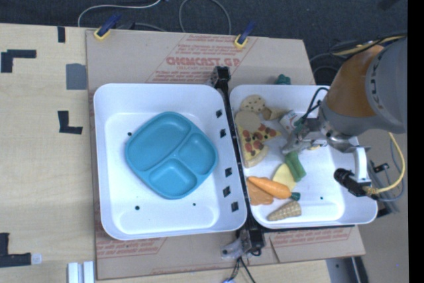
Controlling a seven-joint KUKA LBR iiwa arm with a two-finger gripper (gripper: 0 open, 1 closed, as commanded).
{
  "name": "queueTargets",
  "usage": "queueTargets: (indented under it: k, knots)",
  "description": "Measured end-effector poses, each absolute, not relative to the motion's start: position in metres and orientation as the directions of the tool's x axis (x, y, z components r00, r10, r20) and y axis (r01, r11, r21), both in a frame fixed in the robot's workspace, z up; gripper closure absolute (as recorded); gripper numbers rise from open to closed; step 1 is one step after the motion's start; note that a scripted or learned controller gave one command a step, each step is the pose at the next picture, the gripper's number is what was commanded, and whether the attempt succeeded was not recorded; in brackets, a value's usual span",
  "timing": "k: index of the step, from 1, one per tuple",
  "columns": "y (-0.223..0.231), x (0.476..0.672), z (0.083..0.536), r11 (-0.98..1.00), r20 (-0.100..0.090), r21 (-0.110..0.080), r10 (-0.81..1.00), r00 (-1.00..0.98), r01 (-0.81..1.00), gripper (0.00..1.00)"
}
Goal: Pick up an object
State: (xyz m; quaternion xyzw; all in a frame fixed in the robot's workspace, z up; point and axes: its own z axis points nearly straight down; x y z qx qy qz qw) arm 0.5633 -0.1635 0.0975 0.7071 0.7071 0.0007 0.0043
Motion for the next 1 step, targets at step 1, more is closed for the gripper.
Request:
queueTargets:
  k: [1]
  knots:
    - [-0.0828,0.5412,0.1896,0.009,0.003,0.005,1.000,-0.009,1.000,1.00]
